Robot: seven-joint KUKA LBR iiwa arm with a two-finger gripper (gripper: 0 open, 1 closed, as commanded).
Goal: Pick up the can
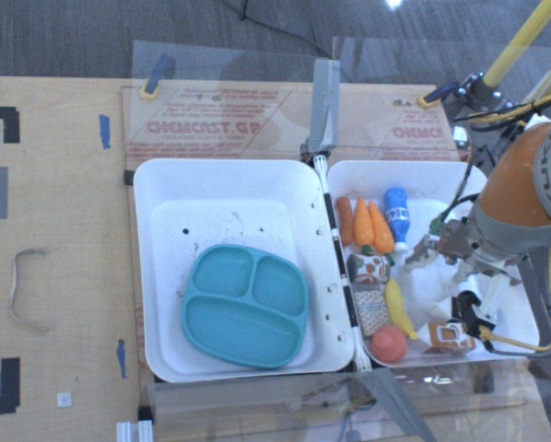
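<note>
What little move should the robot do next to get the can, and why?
Probably slide the gripper a bit toward the view's left, until it is over the can. The can lies by the left wall of the right bin, just below the carrots in the view, and the gripper is off to its right.

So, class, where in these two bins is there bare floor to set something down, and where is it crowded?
Left bin: bare floor between the blue tray and the far wall, plus a strip left of the tray. Right bin: crowded; carrots, bottle, can and banana line its left wall, with the gripper beside them.
</note>
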